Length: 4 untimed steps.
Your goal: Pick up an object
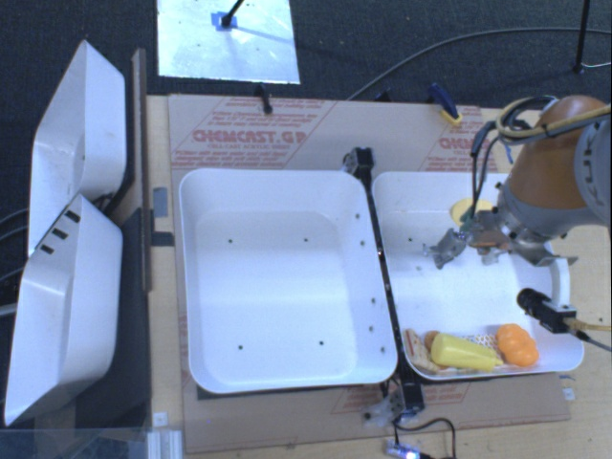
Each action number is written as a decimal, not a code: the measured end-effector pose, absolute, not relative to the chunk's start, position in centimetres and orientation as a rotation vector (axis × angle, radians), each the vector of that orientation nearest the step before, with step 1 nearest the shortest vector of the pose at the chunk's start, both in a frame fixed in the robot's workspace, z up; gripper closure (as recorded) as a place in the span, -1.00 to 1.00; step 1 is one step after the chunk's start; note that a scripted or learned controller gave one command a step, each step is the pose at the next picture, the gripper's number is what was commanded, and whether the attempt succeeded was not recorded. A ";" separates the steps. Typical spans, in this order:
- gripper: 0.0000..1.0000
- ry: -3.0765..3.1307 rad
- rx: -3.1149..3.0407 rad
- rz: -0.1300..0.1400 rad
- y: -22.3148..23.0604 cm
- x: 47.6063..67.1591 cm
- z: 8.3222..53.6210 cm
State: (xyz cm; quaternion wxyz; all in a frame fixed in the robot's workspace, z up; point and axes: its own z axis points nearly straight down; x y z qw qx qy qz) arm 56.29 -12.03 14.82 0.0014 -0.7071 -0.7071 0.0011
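1. Objects lie in the right bin (411, 208), along its 6 o'clock edge; the left bin (206, 256) sits beside it.
2. Arm (555, 175) reaches in from 3 o'clock; the step looks like approach, nothing lifted.
3. Yellow piece (464, 352) lies between a tan bit and an orange ball (517, 344).
4. Gripper (448, 250) hangs mid-bin, holding nothing; how wide, I cannot tell. Next it should shift toward 6 o'clock and descend.

Grey arm (564, 194) with orange band (black cables looped above), metal tool (448, 249).
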 end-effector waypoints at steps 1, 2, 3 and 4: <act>-1.00 -2.220 -2.219 0.003 -11.3 56.4 8.8; 1.00 -2.222 -2.223 -0.002 -11.4 56.5 10.2; 1.00 -2.224 -2.225 -0.005 -11.8 56.2 16.3; 1.00 -2.224 -2.224 -0.004 -12.7 56.7 21.1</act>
